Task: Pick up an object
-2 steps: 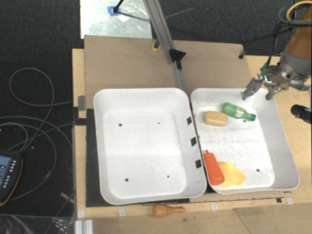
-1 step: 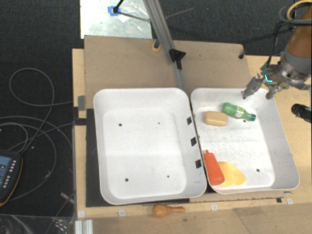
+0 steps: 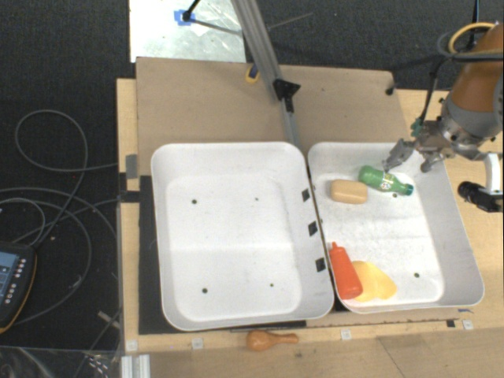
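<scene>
Gripper (image 3: 411, 157) hangs over the right bin (image 3: 449, 235), fingers spread wide, holding nothing; one fingertip overlaps the green bottle (image 3: 384, 181), contact unclear.

There's the arm (image 3: 475, 93) at the right edge, and what catches the eye is a broad orange-brown band wrapping its rounded body, with a grey ring just below it. A yellow cable (image 3: 466, 35) loops over the top of it and thin dark wires run down alongside. Lower down it narrows into a grey metal gripper (image 3: 413, 157) with slim, pale prongs, small and angular against that bulky wrist.
</scene>
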Robot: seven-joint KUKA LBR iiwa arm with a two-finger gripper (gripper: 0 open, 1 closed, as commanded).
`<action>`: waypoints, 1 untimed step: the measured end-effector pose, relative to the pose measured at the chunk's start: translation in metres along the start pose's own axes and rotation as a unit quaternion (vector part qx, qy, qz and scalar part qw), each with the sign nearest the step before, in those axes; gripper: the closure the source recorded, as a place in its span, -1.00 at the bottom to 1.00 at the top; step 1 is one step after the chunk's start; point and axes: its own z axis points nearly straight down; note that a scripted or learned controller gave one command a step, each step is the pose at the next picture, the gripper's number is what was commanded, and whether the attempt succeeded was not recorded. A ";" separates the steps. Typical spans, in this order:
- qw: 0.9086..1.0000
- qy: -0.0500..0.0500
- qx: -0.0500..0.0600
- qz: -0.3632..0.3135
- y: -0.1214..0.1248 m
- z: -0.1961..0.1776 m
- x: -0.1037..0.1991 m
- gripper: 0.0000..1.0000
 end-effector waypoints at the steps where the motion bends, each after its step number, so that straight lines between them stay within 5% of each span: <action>1: 1.000 0.000 0.000 0.001 -0.010 0.055 0.001 -1.00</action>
